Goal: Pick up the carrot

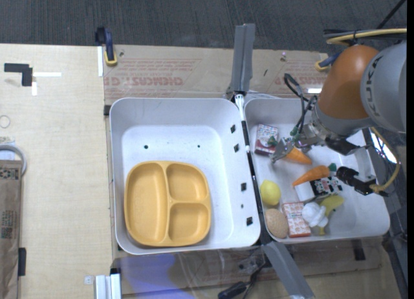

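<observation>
- The grey KUKA arm with its orange band [346,87] is reaching in from the right and leaning over the upper part of the right shallow white bin [369,226].
- The 2-finger gripper [283,151] is pointing left and down into that bin, its metal tips sitting just beside the small red-and-white printed packet [265,139] near the bin's upper left corner.
- An orange cone-shaped carrot piece [298,156] is lying directly against the gripper tips; it is looking as though it is resting at the fingers rather than between them, and I cannot tell whether the jaws are apart or together.
- A 2nd orange carrot, longer and tapered [312,175], is lying at a slant near the middle of the right bin, just below the first piece and apart from the gripper.
- A round yellow lemon [270,193] is sitting by the bin's left wall, with a tan speckled oval object [277,223] below it.
- A flat red-and-white box [296,219] is lying beside the tan object, and a white crumpled item [313,214] is touching a yellow-green piece [332,203] to the right.
- A small black-and-white object [321,185] is resting just under the long carrot.
- The left shallow white bin [174,123] is holding a yellow plastic plate with 3 compartments [168,203] in its lower left part.
</observation>
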Robot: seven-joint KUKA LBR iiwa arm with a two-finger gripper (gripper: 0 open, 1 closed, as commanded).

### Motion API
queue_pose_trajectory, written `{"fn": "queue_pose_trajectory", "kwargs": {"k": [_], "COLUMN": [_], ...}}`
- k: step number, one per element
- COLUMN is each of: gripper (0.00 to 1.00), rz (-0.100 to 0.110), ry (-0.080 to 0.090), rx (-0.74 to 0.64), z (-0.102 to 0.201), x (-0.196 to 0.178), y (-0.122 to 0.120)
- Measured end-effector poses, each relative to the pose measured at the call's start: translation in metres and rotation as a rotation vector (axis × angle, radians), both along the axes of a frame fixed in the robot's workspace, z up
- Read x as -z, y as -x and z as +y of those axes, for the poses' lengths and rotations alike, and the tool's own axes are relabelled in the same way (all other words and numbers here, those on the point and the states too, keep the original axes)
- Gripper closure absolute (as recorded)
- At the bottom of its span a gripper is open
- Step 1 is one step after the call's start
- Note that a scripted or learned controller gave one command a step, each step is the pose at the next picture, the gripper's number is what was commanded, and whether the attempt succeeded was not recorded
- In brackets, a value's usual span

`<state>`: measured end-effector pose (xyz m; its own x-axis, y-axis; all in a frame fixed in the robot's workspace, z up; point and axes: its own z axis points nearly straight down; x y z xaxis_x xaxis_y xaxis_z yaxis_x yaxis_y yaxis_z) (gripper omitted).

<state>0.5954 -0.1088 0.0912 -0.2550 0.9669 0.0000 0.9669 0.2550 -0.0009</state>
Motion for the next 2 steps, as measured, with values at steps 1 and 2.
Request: {"fn": "queue_pose_trajectory", "kwargs": {"k": [1,2], "gripper": [1.0,1.0], "rz": [-0.001,0.0], "ry": [0.0,0.002], "rx": [0.005,0.253], "z": [-0.001,0.07], "x": [-0.009,-0.1], "y": [0.0,-0.056]}}
